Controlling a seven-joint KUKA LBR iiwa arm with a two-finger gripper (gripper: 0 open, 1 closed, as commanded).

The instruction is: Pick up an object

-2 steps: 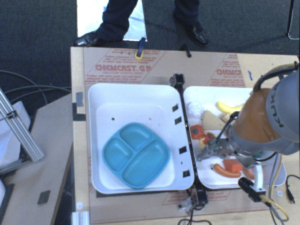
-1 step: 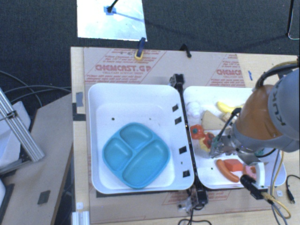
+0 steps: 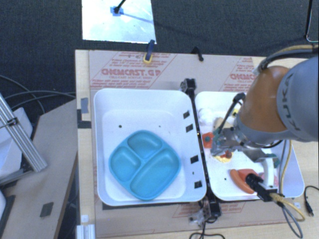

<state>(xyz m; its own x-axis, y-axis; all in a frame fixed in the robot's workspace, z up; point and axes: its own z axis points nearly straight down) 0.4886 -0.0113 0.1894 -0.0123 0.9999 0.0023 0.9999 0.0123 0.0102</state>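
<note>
Nearest me in the right bin (image 3: 294, 183) lies an orange-red piece (image 3: 240, 178), which I judge light, smooth and rounded, so best pinched across its narrow waist. Just beyond, my pincer (image 3: 219, 146) hangs low over a cluster of small toys (image 3: 223, 156) near the divider; I cannot tell its state. The left bin (image 3: 144, 101) holds a blue compartment plate (image 3: 144, 164), stiff and broad.
</note>
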